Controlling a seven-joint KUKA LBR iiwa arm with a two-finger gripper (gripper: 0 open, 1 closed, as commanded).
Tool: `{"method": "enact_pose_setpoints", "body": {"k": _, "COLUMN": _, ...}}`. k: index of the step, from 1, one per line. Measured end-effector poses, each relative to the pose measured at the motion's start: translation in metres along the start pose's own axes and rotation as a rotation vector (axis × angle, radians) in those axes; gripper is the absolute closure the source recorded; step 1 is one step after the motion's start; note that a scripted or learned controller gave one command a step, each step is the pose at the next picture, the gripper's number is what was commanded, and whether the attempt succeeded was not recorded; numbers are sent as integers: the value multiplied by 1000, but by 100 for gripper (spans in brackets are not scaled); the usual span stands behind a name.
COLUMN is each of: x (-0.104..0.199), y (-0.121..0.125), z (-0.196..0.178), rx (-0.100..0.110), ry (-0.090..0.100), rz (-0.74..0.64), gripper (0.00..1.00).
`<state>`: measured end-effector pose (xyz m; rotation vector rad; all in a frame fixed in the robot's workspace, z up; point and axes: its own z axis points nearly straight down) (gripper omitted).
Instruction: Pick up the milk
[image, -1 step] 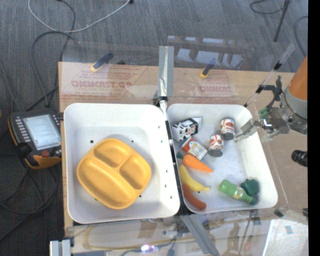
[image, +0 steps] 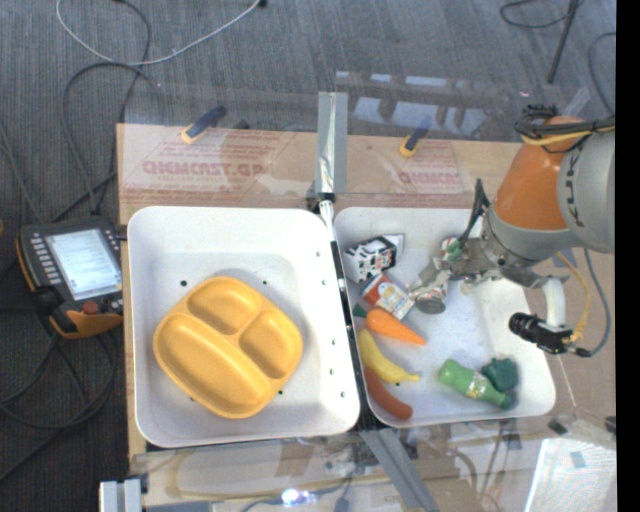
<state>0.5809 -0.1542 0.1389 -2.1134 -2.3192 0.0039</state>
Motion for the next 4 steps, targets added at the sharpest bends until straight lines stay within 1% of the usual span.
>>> {"method": "enact_pose_setpoints", "body": {"k": 1, "x": 29, "y": 46, "z": 43, "rx": -20, "ry": -10, "rz": -112, "gripper": 0}}
{"method": "enact_pose_setpoints", "body": {"k": 2, "x": 33, "y": 85, "z": 47, "rx": 30, "ry": -7, "rz": 31, "gripper": 0}}
{"method": "enact_pose_setpoints", "body": {"k": 3, "x": 39, "y": 83, "z": 40, "rx": 48, "ry": 2, "rz": 28, "gripper": 100}}
{"method": "enact_pose_setpoints", "body": {"k": 4, "x": 52, "y": 31, "z": -44, "rx": -2, "ry": -1, "rz": 130, "gripper": 100}}
